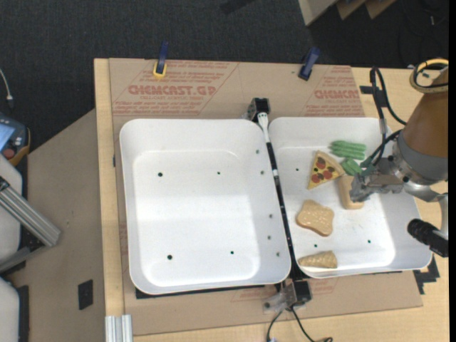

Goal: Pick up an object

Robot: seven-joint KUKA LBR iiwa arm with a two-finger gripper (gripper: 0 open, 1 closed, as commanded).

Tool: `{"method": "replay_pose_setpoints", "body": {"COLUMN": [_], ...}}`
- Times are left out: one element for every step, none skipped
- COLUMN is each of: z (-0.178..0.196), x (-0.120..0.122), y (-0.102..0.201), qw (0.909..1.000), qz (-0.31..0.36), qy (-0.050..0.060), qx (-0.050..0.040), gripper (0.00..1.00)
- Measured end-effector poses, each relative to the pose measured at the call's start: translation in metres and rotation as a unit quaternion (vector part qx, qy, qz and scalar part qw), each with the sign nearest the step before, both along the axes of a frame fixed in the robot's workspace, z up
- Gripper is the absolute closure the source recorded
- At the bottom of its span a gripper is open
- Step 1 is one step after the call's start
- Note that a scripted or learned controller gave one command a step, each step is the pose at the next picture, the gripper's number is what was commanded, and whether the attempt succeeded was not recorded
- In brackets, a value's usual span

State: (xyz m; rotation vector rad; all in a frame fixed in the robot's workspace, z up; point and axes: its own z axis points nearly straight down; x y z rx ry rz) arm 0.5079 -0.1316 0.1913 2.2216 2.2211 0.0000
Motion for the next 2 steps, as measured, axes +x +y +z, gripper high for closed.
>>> {"method": "replay_pose_setpoints", "body": {"z": [-0.007, 0.117], "x": [-0.030, -0.027], "y": [0.137, 0.113], "qw": [1.0000, 1.0000], "qz": [0.007, 0.001], "qy": [0.003, -0.008], "qx": [0.0036, -0.0003], "gripper": [0.00, 0.00]}}
